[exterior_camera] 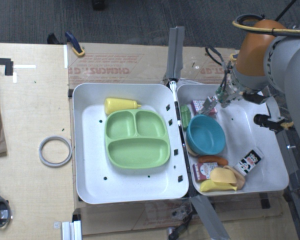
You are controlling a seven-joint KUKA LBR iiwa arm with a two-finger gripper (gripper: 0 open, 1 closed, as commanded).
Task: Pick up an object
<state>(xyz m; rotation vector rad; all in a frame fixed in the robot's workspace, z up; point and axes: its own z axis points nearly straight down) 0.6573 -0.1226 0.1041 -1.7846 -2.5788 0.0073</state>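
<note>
My gripper (211,103) hangs low over the far part of the right bin (270,181), just above a pink packet (198,107) and the far rim of a blue bowl (206,134). A green item (184,117) lies at the bowl's left against the bin wall. In front of the bowl are an orange sausage-shaped piece (212,160), a red packet (205,171) and a yellow and tan soft item (223,179). A small black and white carton (249,162) lies to their right. Nothing shows in the gripper.
The left bin (87,184) holds a green divided plate (137,138) and a yellow piece (121,104) behind it. A grey ring (55,151) lies on the bench at the left. The arm's orange band (252,54) and cables rise over the right bin's far right corner.
</note>
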